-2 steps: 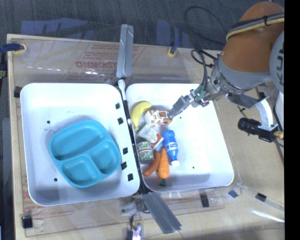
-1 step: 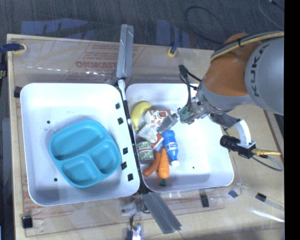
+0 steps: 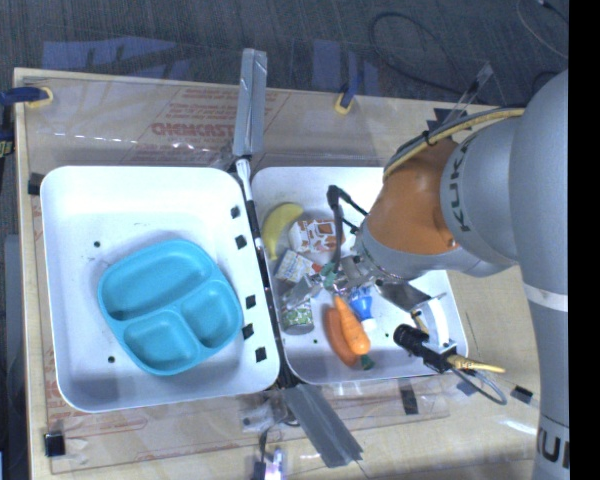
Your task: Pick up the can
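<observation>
Camera view: we see the arm (image 3: 500, 198) reaching in from the right, wrist down over the right bin (image 3: 305, 356). Our landmark is the carrot (image 3: 348, 334), lying near that bin's front wall.

- Gripper (image 3: 340, 271): just behind the carrot, low among the clutter. The wrist covers it, so we cannot tell whether it is released or clenched.
- Can (image 3: 298, 315): our best read is the small silvery thing with a green label, just left of the carrot, close to the wall between the two bins and apart from the gripper. It is small and blurred, so we are not sure of it.
- Blue-and-white tube (image 3: 363, 306): against the carrot's right rear side.
- Crumpled wrapper (image 3: 293, 273): left and behind the carrot.
- White packet (image 3: 316, 235) with orange print: further behind the carrot.
- Banana (image 3: 278, 224): behind and left of the carrot, beyond the packet.
- Left bin (image 3: 80, 218): well left of the carrot, holding a blue divided tray (image 3: 170, 306).
</observation>
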Robot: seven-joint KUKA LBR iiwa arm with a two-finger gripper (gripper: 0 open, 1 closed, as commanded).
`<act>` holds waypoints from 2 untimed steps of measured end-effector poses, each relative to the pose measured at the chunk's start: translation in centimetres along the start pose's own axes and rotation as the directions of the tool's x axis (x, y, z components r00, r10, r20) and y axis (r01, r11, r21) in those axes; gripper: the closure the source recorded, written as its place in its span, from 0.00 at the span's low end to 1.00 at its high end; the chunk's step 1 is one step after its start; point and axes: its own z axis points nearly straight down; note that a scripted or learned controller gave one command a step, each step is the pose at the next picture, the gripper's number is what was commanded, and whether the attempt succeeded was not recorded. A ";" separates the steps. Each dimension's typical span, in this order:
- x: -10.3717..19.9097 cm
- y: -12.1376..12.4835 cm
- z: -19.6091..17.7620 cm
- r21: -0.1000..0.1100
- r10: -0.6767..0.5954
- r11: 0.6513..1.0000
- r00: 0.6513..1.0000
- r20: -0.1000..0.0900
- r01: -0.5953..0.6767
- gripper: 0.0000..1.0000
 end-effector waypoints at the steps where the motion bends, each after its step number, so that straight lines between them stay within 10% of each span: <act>1: -0.1 0.2 -1.3 -0.005 -0.006 1.000 1.000 0.003 0.006 1.00; 2: -0.1 0.1 -1.1 -0.002 -0.006 1.000 1.000 0.001 0.006 0.00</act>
